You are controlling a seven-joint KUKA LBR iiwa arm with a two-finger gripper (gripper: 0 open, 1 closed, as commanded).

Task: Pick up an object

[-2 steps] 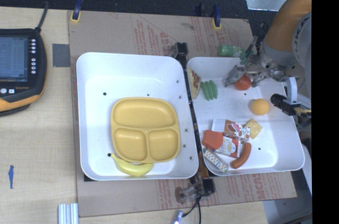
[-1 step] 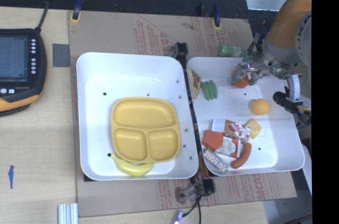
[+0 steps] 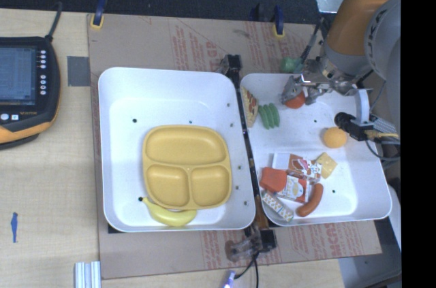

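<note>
My gripper (image 3: 298, 93) hangs over the far part of the right bin (image 3: 361, 208), on the arm that reaches in from the right. A small red round object (image 3: 294, 102) lies right at its tip, partly covered by it. I cannot make out whether the red object is gripped or just lies beneath. Also in this bin are a green vegetable (image 3: 270, 115), an orange (image 3: 334, 137), a yellow wedge (image 3: 326, 165), a red-and-white packet (image 3: 298, 179), a red block (image 3: 273, 179), a sausage (image 3: 310, 200) and a barcode packet (image 3: 277, 207).
The left bin (image 3: 119, 116) holds a yellow divided plate (image 3: 186, 165) with a banana (image 3: 172, 216) at its near edge. A snack packet (image 3: 250, 107) leans on the right bin's left wall. A control pendant (image 3: 24, 86) lies at the far left of the bench.
</note>
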